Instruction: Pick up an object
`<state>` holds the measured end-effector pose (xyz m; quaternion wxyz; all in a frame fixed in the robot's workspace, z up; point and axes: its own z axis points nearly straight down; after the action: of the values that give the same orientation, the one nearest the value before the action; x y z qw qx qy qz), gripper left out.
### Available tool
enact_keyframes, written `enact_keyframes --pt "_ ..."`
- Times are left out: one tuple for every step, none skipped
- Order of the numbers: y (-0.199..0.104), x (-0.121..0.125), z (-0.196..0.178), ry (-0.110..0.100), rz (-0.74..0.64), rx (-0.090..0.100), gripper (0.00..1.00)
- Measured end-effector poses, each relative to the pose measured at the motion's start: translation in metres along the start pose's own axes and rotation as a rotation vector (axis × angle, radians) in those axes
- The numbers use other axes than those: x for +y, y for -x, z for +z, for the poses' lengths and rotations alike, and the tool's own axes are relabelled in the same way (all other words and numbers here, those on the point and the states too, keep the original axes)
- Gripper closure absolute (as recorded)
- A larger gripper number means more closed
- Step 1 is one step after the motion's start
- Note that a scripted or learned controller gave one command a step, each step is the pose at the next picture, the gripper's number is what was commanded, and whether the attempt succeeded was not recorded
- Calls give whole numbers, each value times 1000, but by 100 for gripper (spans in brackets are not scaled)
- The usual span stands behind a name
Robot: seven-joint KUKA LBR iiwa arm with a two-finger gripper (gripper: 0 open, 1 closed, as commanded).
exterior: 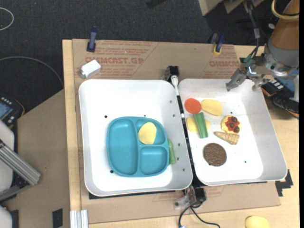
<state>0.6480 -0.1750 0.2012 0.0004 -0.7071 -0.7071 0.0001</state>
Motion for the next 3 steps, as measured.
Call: enact_keyframes --pt "-11 -69 78 -11 2 4 0" --pt "44 -50 115 1 0 16 0" --pt "50 -102 -27 9 3 -5 0"
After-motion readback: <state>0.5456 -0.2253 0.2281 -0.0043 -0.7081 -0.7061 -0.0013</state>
